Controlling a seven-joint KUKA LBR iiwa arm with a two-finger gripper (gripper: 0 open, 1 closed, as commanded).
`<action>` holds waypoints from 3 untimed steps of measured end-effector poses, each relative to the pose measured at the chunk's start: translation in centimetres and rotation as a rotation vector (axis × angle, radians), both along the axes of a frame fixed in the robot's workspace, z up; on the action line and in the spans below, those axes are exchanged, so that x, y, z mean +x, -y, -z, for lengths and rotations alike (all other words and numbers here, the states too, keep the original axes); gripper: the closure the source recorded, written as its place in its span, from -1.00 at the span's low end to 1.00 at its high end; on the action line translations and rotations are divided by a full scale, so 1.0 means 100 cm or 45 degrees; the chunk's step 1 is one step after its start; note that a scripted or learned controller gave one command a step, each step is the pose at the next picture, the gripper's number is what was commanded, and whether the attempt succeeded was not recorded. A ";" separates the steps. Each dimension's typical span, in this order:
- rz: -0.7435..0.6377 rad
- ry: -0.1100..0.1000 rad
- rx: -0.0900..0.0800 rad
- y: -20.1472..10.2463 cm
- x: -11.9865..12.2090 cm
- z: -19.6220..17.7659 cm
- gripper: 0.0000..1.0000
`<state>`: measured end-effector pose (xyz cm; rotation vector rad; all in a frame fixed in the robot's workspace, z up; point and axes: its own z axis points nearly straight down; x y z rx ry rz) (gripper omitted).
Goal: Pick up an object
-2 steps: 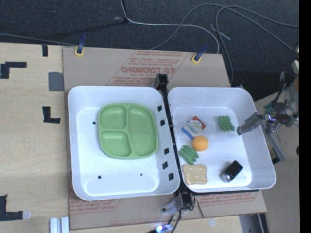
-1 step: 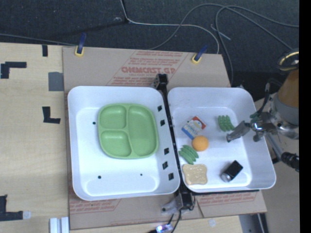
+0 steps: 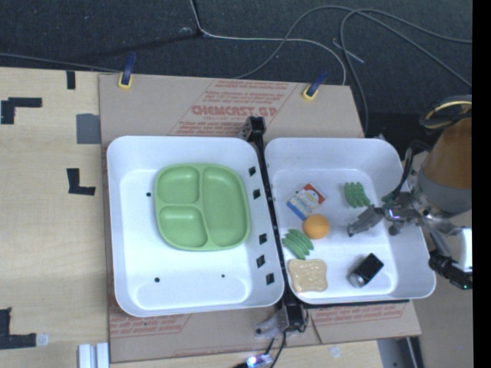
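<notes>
The hand (image 3: 367, 221) is seen low over the right bin (image 3: 383, 158), can't tell its grip though. Nothing's seen held: orange ball (image 3: 315, 226), toast (image 3: 308, 275) and black block (image 3: 367, 270) are all laid in that bin, green tray (image 3: 202, 207) in the left 1

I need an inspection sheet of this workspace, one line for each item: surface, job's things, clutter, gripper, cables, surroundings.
Surface: bench with cardboard sheet under left bin and right bin.
Job's things: in the right bin lie a small packet, orange ball, two green pieces, toast-like piece and black block.
Clutter: green divided plate in the left bin.
Gripper: gripper over the right bin's right side, nothing seen between its fingers; open or shut cannot be told.
Cables: thin cables run over the dark floor behind the bench.
Surroundings: two yellow-and-blue clamps on the cardboard's far edge; black tape marks on the bench.
</notes>
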<state>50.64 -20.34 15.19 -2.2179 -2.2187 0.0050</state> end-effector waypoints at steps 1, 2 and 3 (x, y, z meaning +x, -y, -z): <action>-0.001 0.003 -0.001 0.005 0.002 0.061 -1.00; -0.001 0.003 0.000 0.004 0.002 0.049 1.00; -0.002 0.010 -0.002 -0.006 0.006 -0.002 1.00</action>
